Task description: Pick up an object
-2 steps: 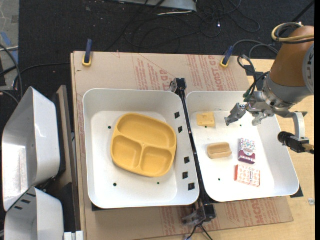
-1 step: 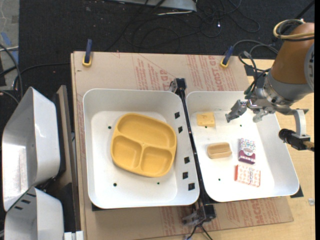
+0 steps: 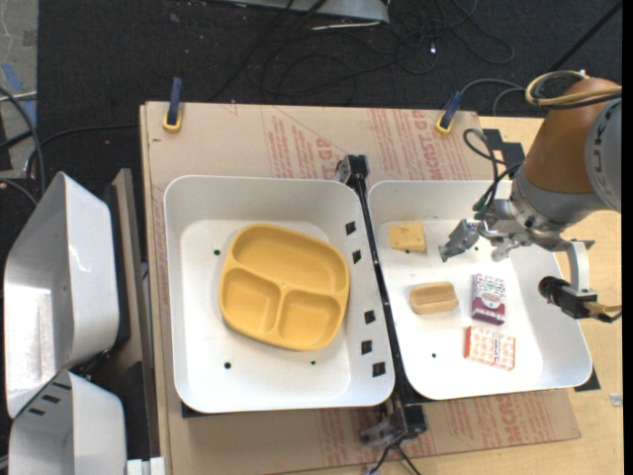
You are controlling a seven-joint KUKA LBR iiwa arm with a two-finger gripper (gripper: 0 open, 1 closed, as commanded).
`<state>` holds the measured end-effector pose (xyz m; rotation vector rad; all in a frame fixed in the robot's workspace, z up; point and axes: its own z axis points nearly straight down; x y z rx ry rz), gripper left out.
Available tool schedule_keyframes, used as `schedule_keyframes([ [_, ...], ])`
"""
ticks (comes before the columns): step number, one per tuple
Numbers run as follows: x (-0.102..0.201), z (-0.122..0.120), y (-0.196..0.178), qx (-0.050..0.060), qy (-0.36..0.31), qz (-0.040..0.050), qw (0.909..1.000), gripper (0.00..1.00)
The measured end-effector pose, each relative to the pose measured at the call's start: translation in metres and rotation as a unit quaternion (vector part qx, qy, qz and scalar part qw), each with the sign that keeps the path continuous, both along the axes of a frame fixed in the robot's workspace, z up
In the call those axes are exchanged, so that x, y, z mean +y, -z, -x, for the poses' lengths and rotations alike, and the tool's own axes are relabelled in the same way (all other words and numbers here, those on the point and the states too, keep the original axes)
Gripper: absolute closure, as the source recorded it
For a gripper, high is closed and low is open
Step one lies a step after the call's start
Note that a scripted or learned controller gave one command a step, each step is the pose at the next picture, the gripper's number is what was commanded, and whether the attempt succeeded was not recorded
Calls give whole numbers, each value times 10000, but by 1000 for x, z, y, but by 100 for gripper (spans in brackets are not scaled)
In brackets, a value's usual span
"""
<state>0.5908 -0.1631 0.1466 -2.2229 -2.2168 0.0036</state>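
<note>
Tan and untouched, the block (image 3: 432, 297) is lying mid-bin in the right bin (image 3: 554, 369), so picking is not yet done. The gripper (image 3: 479, 240) is hovering above, jaws apart, holding nothing. A sponge (image 3: 406, 237), carton (image 3: 488, 298) and packet (image 3: 490, 346) are sharing that bin; a yellow tray (image 3: 284, 286) is sitting in the left bin (image 3: 188, 295).
</note>
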Motion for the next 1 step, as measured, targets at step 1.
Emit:
schedule_keyframes([
  [1,1,1,54,3,-4,-3,10000,0],
])
